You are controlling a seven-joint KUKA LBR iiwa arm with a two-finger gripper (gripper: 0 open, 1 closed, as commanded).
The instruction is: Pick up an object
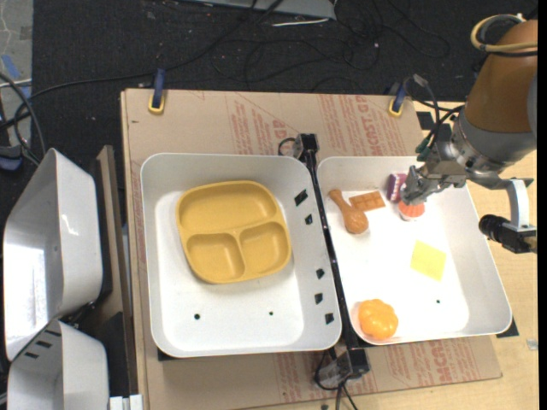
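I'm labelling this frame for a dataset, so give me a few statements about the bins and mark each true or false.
1. The yellow divided tray lies in the left bin. True.
2. The orange ball sits in the left bin. False: it is in the right bin, near its front edge.
3. The gripper is over the right bin's far side, by a small red thing. True.
4. The yellow square rests on the tray. False: it lies on the right bin's floor.

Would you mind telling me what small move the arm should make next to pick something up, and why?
Probably a short, straight descent. The gripper sits directly over the small red object at the far side of the right bin, beside a purple item. Whether anything lies between its fingers cannot be seen, so lowering onto the red object before closing seems the safest step.
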